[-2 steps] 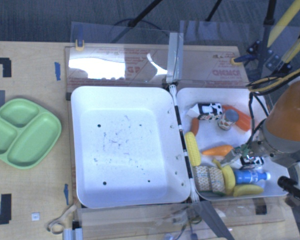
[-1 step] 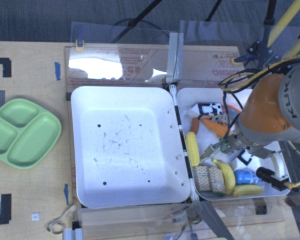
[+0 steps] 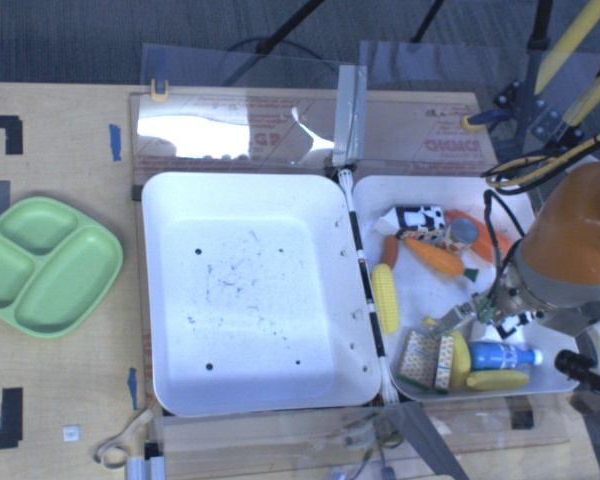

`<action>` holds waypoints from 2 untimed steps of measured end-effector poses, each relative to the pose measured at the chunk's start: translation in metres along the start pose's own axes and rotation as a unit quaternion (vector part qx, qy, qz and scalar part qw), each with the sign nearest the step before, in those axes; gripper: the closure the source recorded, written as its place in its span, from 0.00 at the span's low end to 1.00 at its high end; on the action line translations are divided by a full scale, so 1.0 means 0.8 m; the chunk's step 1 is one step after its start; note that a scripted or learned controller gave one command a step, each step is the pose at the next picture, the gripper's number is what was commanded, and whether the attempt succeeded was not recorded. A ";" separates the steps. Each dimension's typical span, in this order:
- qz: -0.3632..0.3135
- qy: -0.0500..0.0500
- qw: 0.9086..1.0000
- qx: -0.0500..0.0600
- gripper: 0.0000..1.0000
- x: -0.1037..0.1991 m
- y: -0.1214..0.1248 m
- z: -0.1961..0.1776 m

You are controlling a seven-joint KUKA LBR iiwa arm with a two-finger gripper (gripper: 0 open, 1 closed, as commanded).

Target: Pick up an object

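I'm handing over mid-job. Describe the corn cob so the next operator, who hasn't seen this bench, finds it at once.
Start at the right-hand white bin, the one crowded with toys. The corn cob lies along that bin's left wall, beside the divider between the two bins, just below a small orange piece. It is the pale yellow, knobbly, elongated one lying lengthwise, unlike the smooth orange carrot to its right.

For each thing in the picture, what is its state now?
left bin: bare white floor, faint marks
right bin: holds the toys
corn cob: lying flat by the divider
carrot: lying flat
blue bottle: on its side
green plate: on the bench
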State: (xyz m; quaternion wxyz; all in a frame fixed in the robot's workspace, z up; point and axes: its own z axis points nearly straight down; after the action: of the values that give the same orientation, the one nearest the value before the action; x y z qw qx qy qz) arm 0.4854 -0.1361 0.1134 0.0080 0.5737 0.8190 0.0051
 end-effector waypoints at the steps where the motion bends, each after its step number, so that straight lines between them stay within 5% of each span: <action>1: 0.212 0.001 0.977 0.005 0.00 0.025 0.005 0.033; 2: 0.214 0.000 0.977 0.004 1.00 0.023 0.005 0.020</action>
State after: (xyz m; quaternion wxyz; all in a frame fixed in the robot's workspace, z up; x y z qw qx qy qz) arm 0.4830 -0.1177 0.0975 0.0043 0.7355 0.6775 0.0040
